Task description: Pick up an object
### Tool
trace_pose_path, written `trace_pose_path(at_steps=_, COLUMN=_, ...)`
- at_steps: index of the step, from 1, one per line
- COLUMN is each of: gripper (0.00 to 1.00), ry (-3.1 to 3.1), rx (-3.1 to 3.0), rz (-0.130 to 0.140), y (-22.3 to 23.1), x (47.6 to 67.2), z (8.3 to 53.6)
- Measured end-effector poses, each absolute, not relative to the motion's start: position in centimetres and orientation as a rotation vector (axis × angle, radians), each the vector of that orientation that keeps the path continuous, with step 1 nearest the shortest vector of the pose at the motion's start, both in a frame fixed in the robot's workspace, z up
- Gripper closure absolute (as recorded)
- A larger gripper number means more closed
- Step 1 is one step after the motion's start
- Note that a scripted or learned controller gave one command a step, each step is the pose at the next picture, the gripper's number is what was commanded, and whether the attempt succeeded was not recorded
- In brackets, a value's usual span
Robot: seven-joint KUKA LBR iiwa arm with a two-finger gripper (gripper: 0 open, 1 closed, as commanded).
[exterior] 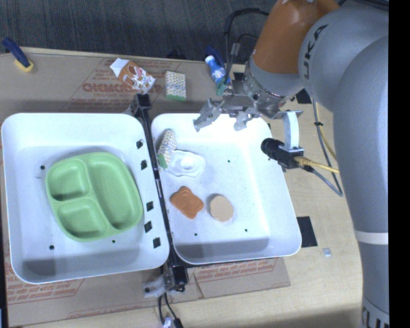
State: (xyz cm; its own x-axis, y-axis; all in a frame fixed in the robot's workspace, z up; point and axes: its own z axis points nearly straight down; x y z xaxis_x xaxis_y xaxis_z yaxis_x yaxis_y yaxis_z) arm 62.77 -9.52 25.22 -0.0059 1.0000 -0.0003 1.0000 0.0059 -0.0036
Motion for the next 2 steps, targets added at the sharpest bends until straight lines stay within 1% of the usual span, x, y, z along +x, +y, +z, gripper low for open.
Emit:
trace_pose_path(at_steps=1, gripper=0.0, ry=-2.225, rx=-2.214, rz=0.006, y=-13.1, x=65.6, z=9.1)
trace_pose_path(at_steps=2, gripper=1.0, ry=-2.23, rx=-2.21, rz=0.007, y=-13.0, x=65.7, z=10.2)
